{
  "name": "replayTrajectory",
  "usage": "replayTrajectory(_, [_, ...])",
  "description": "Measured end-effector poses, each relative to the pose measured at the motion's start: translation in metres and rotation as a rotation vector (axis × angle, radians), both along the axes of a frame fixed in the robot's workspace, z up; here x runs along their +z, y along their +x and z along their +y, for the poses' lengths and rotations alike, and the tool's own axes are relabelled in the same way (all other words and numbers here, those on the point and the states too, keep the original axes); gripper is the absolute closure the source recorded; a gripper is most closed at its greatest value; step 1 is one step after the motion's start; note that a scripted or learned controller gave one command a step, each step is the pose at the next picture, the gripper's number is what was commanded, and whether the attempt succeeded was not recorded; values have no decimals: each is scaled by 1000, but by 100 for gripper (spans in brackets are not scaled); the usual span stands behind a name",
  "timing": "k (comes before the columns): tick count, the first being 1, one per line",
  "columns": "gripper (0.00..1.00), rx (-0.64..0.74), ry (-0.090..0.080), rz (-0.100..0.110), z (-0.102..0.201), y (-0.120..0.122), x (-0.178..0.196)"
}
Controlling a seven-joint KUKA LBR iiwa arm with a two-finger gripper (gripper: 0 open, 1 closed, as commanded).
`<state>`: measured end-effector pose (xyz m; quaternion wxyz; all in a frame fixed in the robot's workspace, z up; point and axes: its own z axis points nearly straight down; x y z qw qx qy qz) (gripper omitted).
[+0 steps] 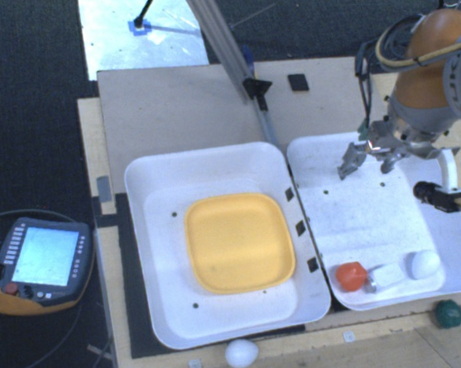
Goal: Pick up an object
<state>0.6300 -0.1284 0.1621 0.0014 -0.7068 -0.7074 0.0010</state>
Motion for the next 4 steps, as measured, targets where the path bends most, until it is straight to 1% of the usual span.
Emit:
replayTrajectory(1, [0,-1,0,-1,-3,0,-42])
replayTrajectory(2, [100,-1,-1,-6,-4,1,-30])
replayTrajectory(3, [100,-1,-1,-9,-4,-3,32])
replayTrajectory(4, [100,0,-1,-9,-2,7,82])
